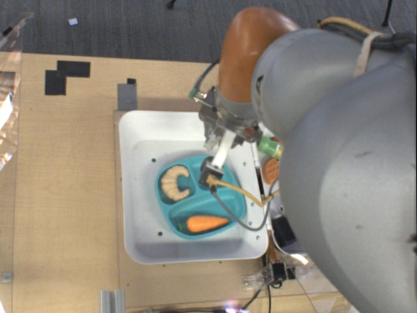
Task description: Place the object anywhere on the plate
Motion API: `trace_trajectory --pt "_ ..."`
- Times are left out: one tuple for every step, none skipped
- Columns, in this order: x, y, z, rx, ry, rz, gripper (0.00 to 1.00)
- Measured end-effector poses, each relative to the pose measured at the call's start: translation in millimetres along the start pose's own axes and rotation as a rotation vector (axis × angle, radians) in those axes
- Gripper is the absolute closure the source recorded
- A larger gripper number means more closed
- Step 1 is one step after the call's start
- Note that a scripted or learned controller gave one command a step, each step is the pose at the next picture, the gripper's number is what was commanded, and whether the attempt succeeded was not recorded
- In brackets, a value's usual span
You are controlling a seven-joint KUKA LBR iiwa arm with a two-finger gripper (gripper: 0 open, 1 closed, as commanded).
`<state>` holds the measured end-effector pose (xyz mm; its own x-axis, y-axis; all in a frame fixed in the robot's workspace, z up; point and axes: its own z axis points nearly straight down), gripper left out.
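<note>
While the grey arm reaches in from the right, we see its end effector over the upper right part of the teal plate. This plate lies in the left white bin. We cannot tell if the end effector is spread or pressed together, because the wrist covers it from above. On the plate, the croissant lies in the upper left compartment. The carrot lies in the lower compartment, along the plate's near rim. Both are apart from the end effector. Just beyond the right wall of this bin, a green thing and an orange-red thing show partly beside the arm. On the bench, black marks sit at the far left.
</note>
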<state>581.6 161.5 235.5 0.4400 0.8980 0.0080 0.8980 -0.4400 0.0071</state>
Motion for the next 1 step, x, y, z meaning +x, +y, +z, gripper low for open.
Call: trace_trajectory --pt "-1.7 -1.2 3.5 0.006 -0.007 -0.001 0.0"
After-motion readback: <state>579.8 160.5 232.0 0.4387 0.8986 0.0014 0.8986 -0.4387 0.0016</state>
